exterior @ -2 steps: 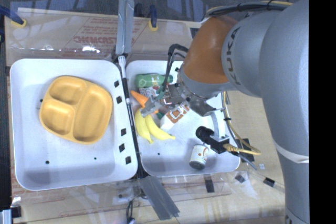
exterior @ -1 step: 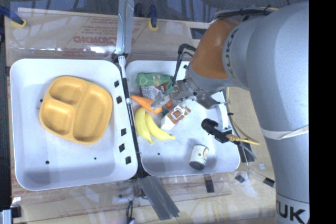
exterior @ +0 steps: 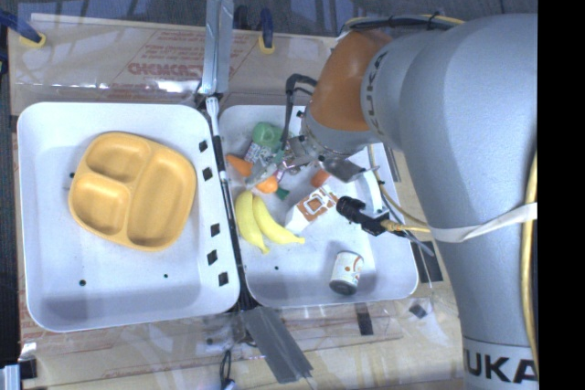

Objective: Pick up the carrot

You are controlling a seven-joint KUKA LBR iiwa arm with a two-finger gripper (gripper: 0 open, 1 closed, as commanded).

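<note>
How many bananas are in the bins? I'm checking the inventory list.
2 bananas, lying side by side at the right bin's left edge, below the gripper. The arm covers part of that bin, so more could be hidden.

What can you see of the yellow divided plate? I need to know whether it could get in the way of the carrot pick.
The yellow divided plate lies flat, right side up, in the left bin, slightly turned against the bin's edges. It looks like smooth matte plastic with rounded corners and three hollow compartments: one long one on its right and two smaller ones on its left. It holds nothing. It touches only the bin floor and sits apart from the bin walls.
</note>
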